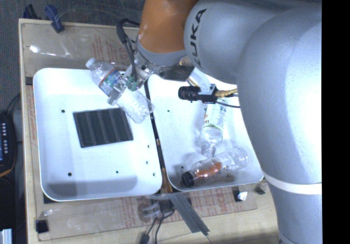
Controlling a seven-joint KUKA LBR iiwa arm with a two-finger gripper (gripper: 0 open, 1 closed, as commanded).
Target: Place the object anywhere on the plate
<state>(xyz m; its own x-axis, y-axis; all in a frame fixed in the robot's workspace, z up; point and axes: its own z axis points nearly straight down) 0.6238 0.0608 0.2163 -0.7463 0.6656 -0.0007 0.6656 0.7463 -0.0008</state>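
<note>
- The big grey arm (262, 73) fills the right side of the bench, its orange band (164, 16) sitting above the wrist near the top middle.
- The gripper (124, 87) reaches over the upper right part of the left bin (49, 128), and its fingers are clamped on a clear plastic bottle (117, 89) with a blue-green label.
- That bottle lies at a slant, cap end toward the upper left, fat end toward the lower right, and it looks to be up off the bin floor.
- The dark ribbed plate (103, 128) lies flat in the middle of the left bin, just below and left of the held bottle, apart from it.
- The right bin (175, 144) holds more: a second clear bottle (212, 128) standing roughly lengthwise, a brown-tinted bottle (205, 173) with a dark cap lying across the bottom, and another clear bottle (235, 158) beside it; these three crowd together, touching or nearly so.
- A black cylinder (191, 93) with a cable juts from the arm above the right bin.
- A black cable (153, 122) runs down along the seam between the two bins.
- A blue clip (54, 18) sits at the upper left of the bench (82, 213).
</note>
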